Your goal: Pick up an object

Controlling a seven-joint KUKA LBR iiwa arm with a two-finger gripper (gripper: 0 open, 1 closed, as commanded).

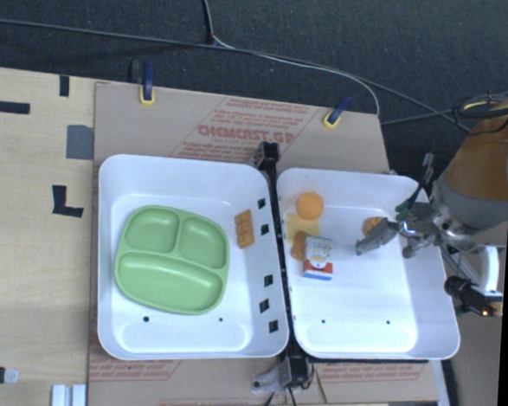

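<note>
Fingers [375, 239] parted on the gripper [395, 238], low inside the right bin [359, 318] by its right wall, just beside a small orange piece [373, 223] and gripping nothing. Orange ball [310, 204] and small white carton [319, 257] lying near that bin's left wall. Green divided plate [172, 260] resting in the left bin [184, 332].

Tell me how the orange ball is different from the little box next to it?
The orange ball is round and all one colour; the little box is flat-sided, white with red and blue marks. The ball sits nearer the bin's far wall, the box nearer its middle. Both lie in the right bin, apart from the gripper.
</note>
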